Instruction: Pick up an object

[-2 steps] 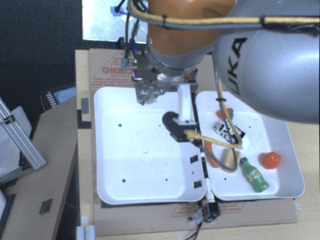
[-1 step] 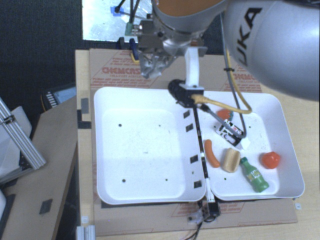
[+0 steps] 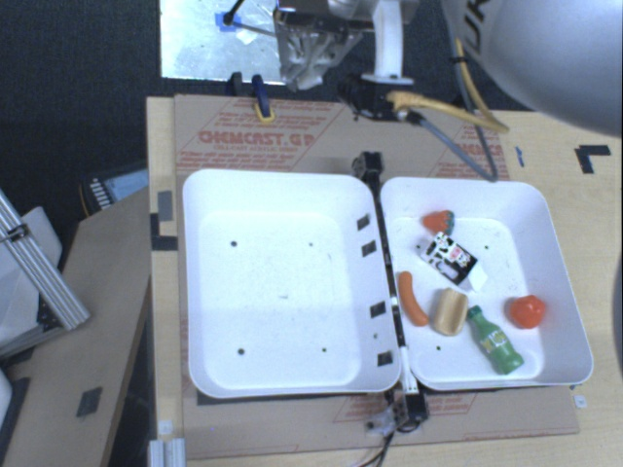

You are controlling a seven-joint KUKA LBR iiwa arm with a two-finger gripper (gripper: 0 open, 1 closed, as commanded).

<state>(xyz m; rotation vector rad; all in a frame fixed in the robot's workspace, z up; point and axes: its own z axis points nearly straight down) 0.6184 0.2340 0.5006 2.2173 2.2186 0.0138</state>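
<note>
The gripper (image 3: 310, 61) hangs high beyond the left bin (image 3: 277, 280), carrying nothing; I cannot tell its state. Right of that bin, the right bin (image 3: 560, 261) holds a bottle (image 3: 494, 340), tomato (image 3: 526, 310), carton (image 3: 451, 258) and sausage (image 3: 413, 298). Picking hasn't begun, I judge; next it must travel over one item and descend.

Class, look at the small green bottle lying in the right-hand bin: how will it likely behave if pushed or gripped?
The green bottle lies on its side and looks round-bodied, so a sideways push would probably roll it. Its surface seems smooth, so it may slip in a grip. It looks like a small toy, likely light and stiff.
</note>
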